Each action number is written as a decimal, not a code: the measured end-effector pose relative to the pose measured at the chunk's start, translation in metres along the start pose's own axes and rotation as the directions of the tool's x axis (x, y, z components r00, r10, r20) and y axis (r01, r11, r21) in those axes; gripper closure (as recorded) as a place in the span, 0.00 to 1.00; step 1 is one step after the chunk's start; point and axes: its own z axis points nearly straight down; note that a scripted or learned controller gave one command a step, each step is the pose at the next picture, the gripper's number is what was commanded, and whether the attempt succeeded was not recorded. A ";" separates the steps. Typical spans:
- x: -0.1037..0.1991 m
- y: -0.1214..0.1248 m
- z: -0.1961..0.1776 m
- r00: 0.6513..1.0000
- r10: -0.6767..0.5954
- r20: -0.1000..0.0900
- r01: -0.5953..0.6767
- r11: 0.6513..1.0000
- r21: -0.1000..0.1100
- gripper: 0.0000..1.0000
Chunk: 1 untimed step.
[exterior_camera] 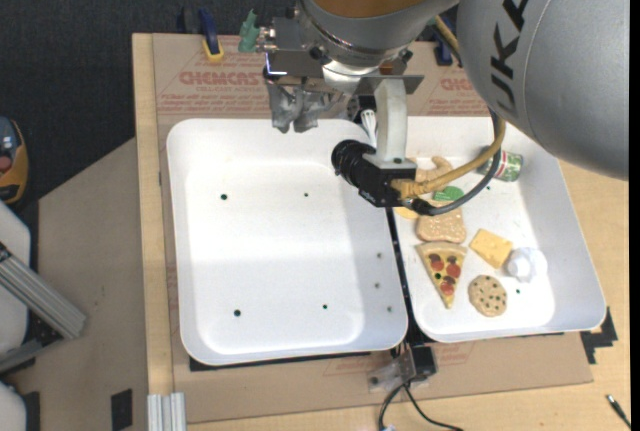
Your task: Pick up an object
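Observation:
My gripper (pixel 340 116) hangs below the large grey and orange wrist, over the back edge where the two white bins meet. A black cable bundle (pixel 365 176) loops beneath it. The right bin (pixel 570 249) holds toy food: a pizza slice (pixel 443 272), a round cookie (pixel 488 296), a yellow cheese block (pixel 490 246), a bread slice (pixel 441 227), a small white piece (pixel 521 265), a green-and-white can (pixel 509 166) and a tan piece (pixel 436 169) beside a green one (pixel 447 192). The arm hides part of that bin's back. Nothing shows in the gripper.
The left bin (pixel 270 249) lies beside the right one on a brown board (pixel 160 99). A blue clamp (pixel 210 34) stands at the board's back left. Metal framing (pixel 30 289) sits off the bench at the left.

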 end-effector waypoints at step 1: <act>-0.001 -0.046 0.045 1.000 0.002 0.010 -0.002 1.000 0.022 1.00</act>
